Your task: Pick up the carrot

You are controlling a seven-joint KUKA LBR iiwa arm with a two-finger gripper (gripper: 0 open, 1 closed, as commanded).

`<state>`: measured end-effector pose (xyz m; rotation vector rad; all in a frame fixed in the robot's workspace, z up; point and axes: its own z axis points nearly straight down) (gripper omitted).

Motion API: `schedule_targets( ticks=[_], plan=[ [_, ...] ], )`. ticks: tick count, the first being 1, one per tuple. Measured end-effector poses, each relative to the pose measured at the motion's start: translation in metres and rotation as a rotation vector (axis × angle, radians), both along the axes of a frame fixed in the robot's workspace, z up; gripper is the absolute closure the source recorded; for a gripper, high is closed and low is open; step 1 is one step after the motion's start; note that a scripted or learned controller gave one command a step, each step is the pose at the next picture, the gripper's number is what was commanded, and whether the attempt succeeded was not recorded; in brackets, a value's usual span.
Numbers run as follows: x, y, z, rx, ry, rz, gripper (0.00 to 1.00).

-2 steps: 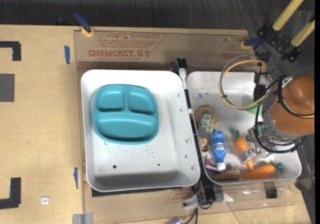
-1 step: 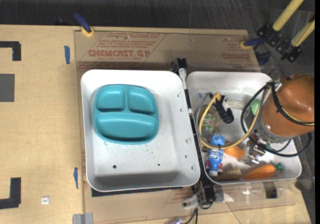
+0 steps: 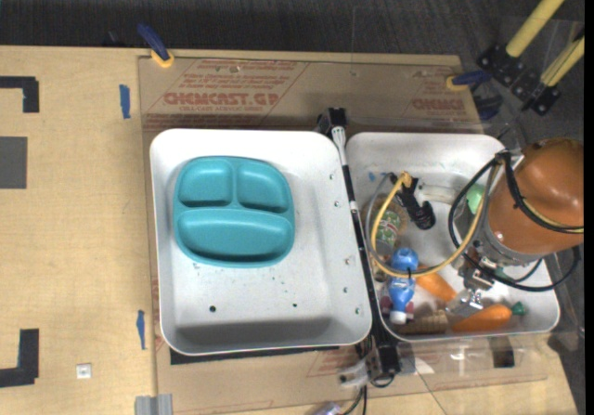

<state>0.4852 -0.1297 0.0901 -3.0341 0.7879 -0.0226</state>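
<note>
Carrot [image 3: 486,317], orange with a green end, is seen lying at the lower right of the frame, in the right bin [image 3: 436,146] among clutter. The gripper [image 3: 474,282] is placed just above it. Finger state cannot be told. Approach is judged under way; a descent and closing is called for.

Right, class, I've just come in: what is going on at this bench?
A grey robot arm with an orange band reaches into the right bin, its tool low among small toys, close by the carrot lying near the front wall. The left bin holds a teal divided plate.
</note>
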Motion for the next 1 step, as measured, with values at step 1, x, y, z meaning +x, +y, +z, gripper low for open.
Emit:
schedule_targets(
  ticks=[1],
  plan=[
    [0.0108, 0.0287, 0.0004, -0.003, 0.008, -0.444, 0.0]
  ],
)
